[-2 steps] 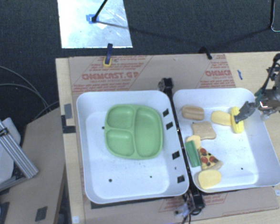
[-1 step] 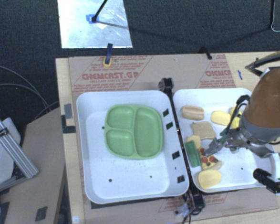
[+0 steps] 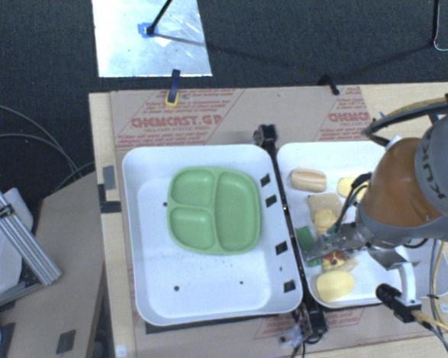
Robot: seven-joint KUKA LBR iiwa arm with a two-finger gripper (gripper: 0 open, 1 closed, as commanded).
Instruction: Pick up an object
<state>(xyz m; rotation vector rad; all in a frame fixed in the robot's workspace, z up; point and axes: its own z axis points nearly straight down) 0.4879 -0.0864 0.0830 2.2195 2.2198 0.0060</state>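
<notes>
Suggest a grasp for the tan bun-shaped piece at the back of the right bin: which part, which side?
Judging from this view, take the tan bun across its short width, coming straight down from above. It lies flat as an oval with its long axis running left-right, and there is bare bin floor behind it. The yellow pieces sit close in front, so keep the claw off that side.

Two white bins (image 3: 152,294) on the desk (image 3: 227,109), side by side. One green plate (image 3: 215,209), three compartments, in the bin at 9 o'clock. Several food pieces in the bin at 3 o'clock: one tan bun (image 3: 308,180) at 12, one yellow lump (image 3: 335,285) at 6, some pale yellow bits between, partly hidden, count uncertain.
</notes>
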